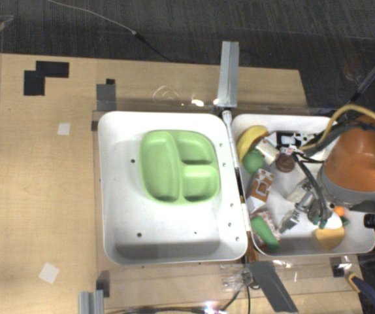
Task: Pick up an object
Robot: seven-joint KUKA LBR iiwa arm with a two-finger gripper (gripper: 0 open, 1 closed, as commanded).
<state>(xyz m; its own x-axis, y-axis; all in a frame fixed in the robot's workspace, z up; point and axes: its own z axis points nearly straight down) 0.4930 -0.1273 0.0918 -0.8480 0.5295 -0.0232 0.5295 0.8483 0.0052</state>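
My hand (pixel 291 222) reaches down into the right bin (pixel 364 244) of 2 white bins on the wooden surface (pixel 37 195), my arm (pixel 357 162) with its orange band entering from the right. Whether my hand is open or closed, I cannot tell; it sits low among the clutter, just beside a green object (pixel 264 231) at the bin's near left corner. Around it lie a yellow banana (pixel 250 138) at the far left, a brown-and-white carton (pixel 260 186) below it, a small brown bottle (pixel 284 163) near the middle, and a yellow-orange piece (pixel 328 235) by the near wall. The left bin (pixel 119 241) holds a light green 3-section tray (pixel 178 165), lying flat near its centre.
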